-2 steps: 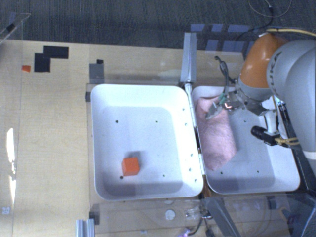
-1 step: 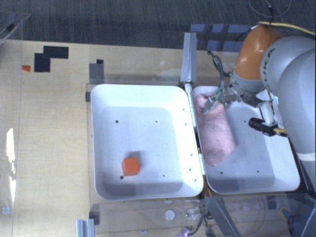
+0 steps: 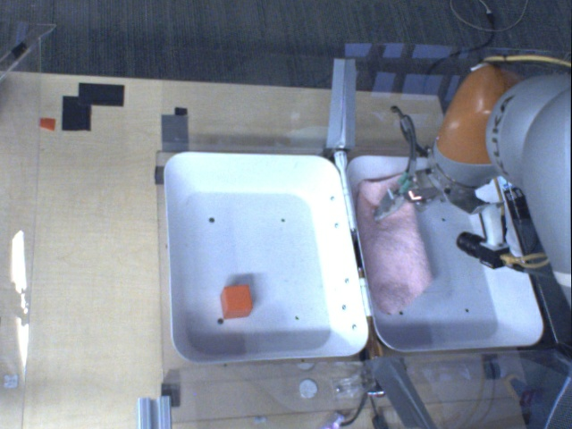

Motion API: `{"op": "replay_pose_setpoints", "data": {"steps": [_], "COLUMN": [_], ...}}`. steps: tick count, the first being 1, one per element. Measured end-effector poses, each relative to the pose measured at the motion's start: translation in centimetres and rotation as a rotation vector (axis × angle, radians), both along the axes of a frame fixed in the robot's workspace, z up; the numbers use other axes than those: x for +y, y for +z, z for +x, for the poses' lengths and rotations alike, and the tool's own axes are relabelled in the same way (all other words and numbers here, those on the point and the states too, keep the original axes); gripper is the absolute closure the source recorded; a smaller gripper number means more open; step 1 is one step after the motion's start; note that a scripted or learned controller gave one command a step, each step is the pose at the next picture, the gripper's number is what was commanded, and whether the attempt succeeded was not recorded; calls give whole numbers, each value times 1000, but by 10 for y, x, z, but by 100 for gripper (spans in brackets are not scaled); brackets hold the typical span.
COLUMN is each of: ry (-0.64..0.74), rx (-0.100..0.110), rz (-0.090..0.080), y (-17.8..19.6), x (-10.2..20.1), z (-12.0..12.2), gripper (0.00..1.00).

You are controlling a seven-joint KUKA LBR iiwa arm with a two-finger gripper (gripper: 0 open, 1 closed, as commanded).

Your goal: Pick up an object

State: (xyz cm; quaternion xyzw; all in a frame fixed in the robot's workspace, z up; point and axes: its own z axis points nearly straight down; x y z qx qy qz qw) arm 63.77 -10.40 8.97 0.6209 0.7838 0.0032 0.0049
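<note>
Jaws sit low over the top end of the pink cloth [image 3: 393,244] in the right bin [image 3: 500,329], but whether they're apart or together can't be told from this angle, too much wrist clutter. So the gripper [image 3: 399,197] looks mid-approach on the cloth, right at the reach-and-grasp step, nothing visibly lifted yet. Nearest the camera, the orange cube [image 3: 237,301] sits alone in the left bin [image 3: 268,177], well apart from the arm. Further back, the cloth lies along the right bin's left wall. Next move probably calls for closing on a fold and lifting straight up. Limp fabric could slip out easily.
</note>
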Motion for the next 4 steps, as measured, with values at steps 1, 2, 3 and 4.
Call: {"op": "replay_pose_setpoints", "data": {"steps": [1,2,3,4], "ry": [26,-35,3,25], "rx": [5,-2,-2,-3], "rz": [0,1,0,-3], "y": [5,0,0,1], "x": [-22,17,-5,-40], "z": [-51,-23,-17,-78], "gripper": [0,0,0,0]}}
